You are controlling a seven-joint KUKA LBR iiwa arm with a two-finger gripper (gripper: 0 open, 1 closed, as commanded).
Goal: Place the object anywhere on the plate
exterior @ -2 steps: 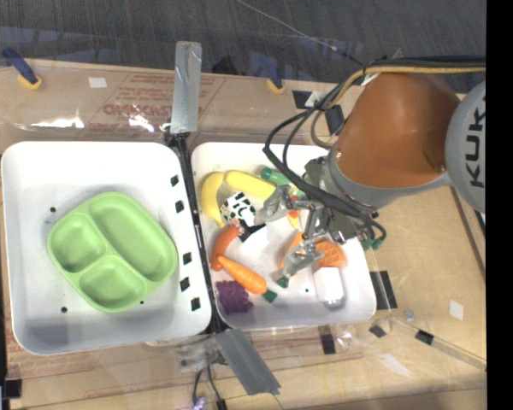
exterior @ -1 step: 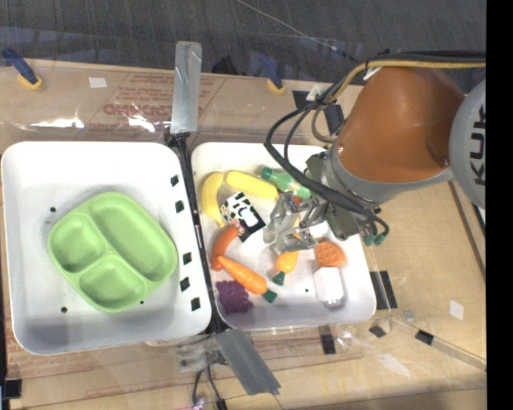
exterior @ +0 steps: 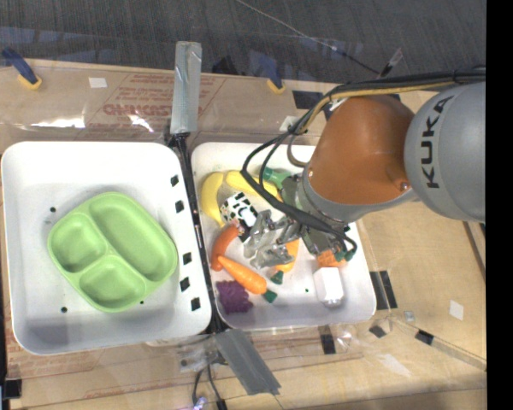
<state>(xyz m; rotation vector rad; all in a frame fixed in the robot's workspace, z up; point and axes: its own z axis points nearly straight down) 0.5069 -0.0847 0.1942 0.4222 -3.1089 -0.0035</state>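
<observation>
A light green plate [exterior: 111,248] with three compartments lies in the left bin [exterior: 34,169]. The right bin [exterior: 359,301] holds toy food: a yellow banana [exterior: 212,193], a black and white piece [exterior: 238,207], an orange carrot [exterior: 242,274], a purple grape bunch [exterior: 232,295], a white block [exterior: 329,285] and an orange piece [exterior: 329,259]. My gripper [exterior: 269,244] hangs low over the middle of the right bin, among these toys, just right of the carrot. The orange wrist band and grey arm cover the bin's right part.
Dark tape strips [exterior: 186,84] run along the divider between the two bins. Black cables [exterior: 274,156] loop from the wrist over the right bin's back. The bench [exterior: 427,357] around the bins is brown board under clear film.
</observation>
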